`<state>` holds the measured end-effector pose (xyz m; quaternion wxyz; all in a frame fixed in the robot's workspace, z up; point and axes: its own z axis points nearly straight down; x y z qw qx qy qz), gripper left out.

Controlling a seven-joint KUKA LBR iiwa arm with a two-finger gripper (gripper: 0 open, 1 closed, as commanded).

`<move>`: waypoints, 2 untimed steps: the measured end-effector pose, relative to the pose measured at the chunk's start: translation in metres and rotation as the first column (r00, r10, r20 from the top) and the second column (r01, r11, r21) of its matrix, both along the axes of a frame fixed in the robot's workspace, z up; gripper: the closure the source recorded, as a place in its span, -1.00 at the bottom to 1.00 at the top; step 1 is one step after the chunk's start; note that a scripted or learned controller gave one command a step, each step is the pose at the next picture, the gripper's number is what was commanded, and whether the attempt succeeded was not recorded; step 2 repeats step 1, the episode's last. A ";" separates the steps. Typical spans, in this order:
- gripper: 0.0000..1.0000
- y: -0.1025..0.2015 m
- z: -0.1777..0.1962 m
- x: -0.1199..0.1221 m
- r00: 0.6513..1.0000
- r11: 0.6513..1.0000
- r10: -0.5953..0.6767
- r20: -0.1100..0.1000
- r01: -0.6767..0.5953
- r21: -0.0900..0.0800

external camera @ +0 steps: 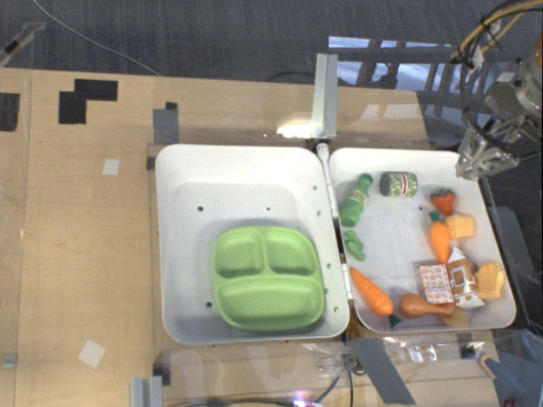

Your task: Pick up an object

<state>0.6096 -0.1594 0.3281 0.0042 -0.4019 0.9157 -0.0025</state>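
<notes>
The right bin [399,227] holds toy food: a green bottle [355,198], a dark can [398,184], a strawberry [443,201], two carrots [371,290] [440,242], a small green piece [353,245], yellow cheese blocks [461,225] [490,280], two printed cartons [435,283] [461,278] and a brown drumstick [422,306]. My gripper [480,160] hangs at the bin's far right corner, above its rim, apart from every object. Nothing shows between its fingers.
The left bin [178,227] bears a green divided plate [268,277]. A metal post [325,96] stands behind the joint of the two bins. Cables [496,19] loop above the arm at upper right. Black markers [85,98] lie on the wooden bench at left.
</notes>
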 end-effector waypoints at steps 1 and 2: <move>1.00 -0.046 -0.001 0.010 0.929 0.929 0.370 0.000 -0.370 -0.003; 1.00 -0.046 -0.001 0.010 0.929 0.929 0.370 0.000 -0.370 -0.003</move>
